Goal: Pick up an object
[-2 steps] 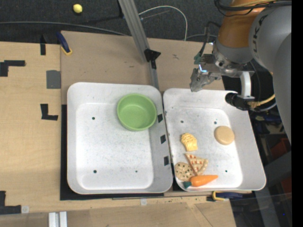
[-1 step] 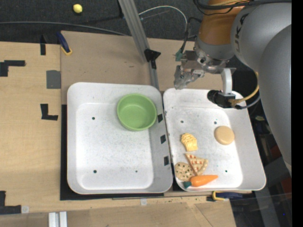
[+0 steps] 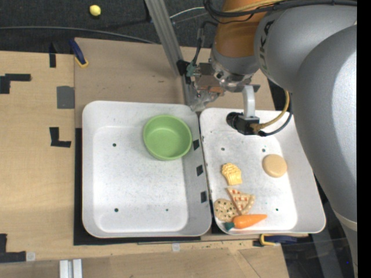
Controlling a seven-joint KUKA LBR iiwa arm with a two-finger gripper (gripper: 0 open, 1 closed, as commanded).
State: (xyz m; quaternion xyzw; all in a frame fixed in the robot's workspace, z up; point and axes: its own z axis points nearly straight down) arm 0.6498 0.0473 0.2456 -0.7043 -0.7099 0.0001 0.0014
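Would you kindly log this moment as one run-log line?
gripper: over bins' shared far rim | green bowl: left bin | carrot, cookie, round bun: right bin

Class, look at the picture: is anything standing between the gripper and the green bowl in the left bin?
Nothing visible does. The gripper sits at the far rims where the bins meet, and the green bowl lies just down-left of it in the left bin, with bare bin floor between them.

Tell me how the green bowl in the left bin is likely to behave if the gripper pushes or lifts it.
The green bowl looks like thin plastic, so probably light and stiff. It sits upright on the smooth floor of the left bin, so a push would likely slide it, not tip it. Its rounded rim may slip from a pinch.
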